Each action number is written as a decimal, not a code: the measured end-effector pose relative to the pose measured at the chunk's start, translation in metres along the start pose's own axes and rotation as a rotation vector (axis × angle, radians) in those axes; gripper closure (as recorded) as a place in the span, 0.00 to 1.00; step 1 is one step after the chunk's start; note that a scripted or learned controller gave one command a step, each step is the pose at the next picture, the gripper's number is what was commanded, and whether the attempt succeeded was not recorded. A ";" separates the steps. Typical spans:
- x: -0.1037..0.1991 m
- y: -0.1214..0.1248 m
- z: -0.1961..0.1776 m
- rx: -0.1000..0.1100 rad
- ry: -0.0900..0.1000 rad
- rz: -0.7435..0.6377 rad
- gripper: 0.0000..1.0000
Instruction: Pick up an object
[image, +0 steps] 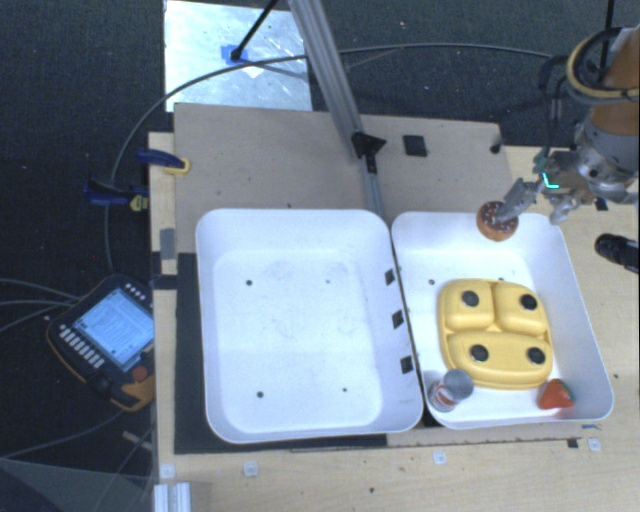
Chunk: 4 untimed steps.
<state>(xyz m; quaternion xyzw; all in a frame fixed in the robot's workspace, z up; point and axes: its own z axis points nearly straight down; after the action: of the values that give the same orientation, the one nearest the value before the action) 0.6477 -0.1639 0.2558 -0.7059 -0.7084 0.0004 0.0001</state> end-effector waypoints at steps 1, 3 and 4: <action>0.000 0.001 -0.001 -0.003 0.000 0.000 0.00; 0.014 0.005 0.115 0.000 0.000 -0.004 0.00; 0.014 0.006 0.166 -0.002 0.000 -0.003 0.00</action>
<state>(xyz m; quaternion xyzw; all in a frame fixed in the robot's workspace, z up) 0.6534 -0.1496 0.0895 -0.7046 -0.7096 -0.0003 -0.0008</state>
